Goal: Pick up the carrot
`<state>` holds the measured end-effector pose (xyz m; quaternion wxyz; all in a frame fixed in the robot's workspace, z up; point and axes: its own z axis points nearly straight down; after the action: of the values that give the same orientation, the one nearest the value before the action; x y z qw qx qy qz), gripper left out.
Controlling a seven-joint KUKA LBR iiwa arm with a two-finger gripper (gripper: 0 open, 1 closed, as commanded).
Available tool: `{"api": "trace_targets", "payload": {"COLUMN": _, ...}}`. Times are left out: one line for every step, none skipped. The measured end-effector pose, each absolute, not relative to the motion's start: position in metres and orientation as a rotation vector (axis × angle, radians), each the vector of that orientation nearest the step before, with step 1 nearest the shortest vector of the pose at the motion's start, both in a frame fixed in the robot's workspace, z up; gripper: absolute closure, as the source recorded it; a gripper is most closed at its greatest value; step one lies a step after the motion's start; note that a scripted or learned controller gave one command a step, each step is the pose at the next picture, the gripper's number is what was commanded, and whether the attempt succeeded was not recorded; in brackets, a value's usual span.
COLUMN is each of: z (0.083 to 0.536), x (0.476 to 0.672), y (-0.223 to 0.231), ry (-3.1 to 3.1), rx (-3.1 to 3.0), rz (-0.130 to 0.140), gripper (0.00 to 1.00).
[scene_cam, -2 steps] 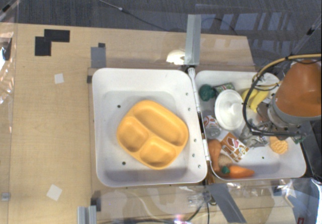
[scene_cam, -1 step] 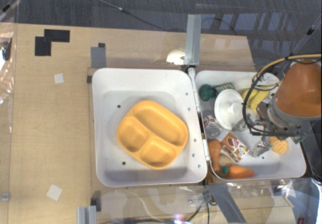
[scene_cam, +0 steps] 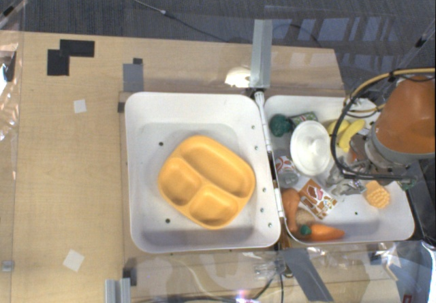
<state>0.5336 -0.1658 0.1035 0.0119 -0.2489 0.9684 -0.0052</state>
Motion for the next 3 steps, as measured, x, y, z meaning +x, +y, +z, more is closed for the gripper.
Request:
{"api": "trace_targets", "payload": {"z": 0.090, "x": 0.524, "y": -0.204, "ry": 3.083, "rx": -0.517, "rz": -0.005, "gripper": 1.00}}
{"api": "trace_targets", "payload": {"z": 0.105, "x": 0.513, "y": -0.205, "ry": 3.090, "rx": -0.510, "rz": -0.005, "gripper": 1.00}}
{"api": "trace_targets", "payload": {"z": 0.091, "x": 0.502, "y": -0.177, "ry": 3.021, "rx": -0.802, "rz": -0.018, "gripper": 1.00}}
